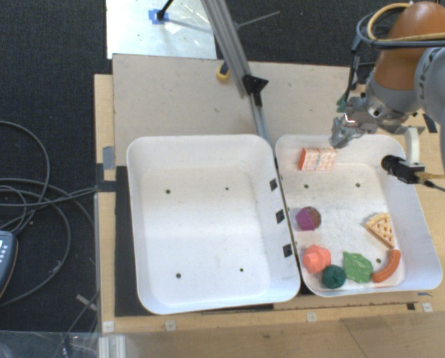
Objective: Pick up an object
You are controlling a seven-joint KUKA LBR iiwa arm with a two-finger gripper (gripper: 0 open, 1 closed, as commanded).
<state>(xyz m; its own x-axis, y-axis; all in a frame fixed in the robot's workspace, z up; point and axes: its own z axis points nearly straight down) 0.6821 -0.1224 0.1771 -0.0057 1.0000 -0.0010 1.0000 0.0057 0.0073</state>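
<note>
The gripper is seen just above and right of the pink wafer block, at the far rim of the right bin; whether its jaws are open cannot be told. A short, centred descent onto the block is advised. The rim crowds that side, while 1 purple piece lies well apart.

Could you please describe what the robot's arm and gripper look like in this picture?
The arm is grey, with rounded, thick segments and a broad orange band above the wrist. Yellow and dark cables loop around the top of the orange part. The gripper is small, dark grey and metallic, narrowing toward its tip, with a tiny reddish light on its body.
</note>
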